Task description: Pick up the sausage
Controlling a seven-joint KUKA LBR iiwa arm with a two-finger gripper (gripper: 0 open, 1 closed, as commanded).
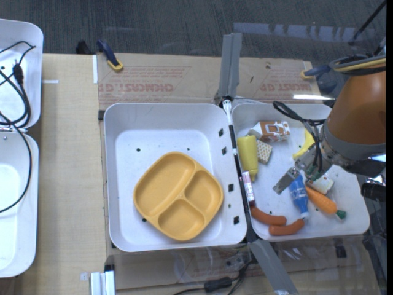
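Observation:
The sausage (277, 221) is a reddish-orange pair of links lying near the front wall of the right bin (353, 223). One link curves at the left and the other lies just below and to its right. My gripper (288, 180) hangs over the middle of the right bin, above and slightly right of the sausage and apart from it. The arm's orange band (362, 103) rises behind it at the right. Nothing shows held in the gripper.
Beside the gripper lie a blue tube (299, 196) and a carrot (323, 201). A yellow bottle (248, 153), a waffle piece (264, 152), a small box (274, 130) and a marker (248, 188) lie farther left. The left bin (123, 165) holds a yellow divided plate (178, 195).

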